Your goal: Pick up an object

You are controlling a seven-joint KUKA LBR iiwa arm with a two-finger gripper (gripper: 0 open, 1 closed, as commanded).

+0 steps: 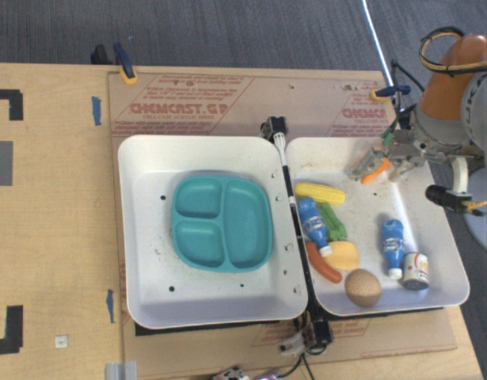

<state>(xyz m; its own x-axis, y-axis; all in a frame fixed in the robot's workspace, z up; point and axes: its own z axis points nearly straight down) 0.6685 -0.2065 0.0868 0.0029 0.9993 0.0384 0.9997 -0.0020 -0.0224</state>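
My gripper hangs over the far part of the right bin, reaching in from the right. A small orange piece shows between its fingertips, and the fingers look shut on it. Below it in the right bin lie a yellow corn cob, a blue bottle, a green piece, a yellow lump, a red-orange sausage shape, a brown egg-like ball, a second blue bottle and a small can.
The left bin holds a teal divided plate. A black clamp sits at the far end of the ridge between the bins. Both bins rest on a cardboard sheet.
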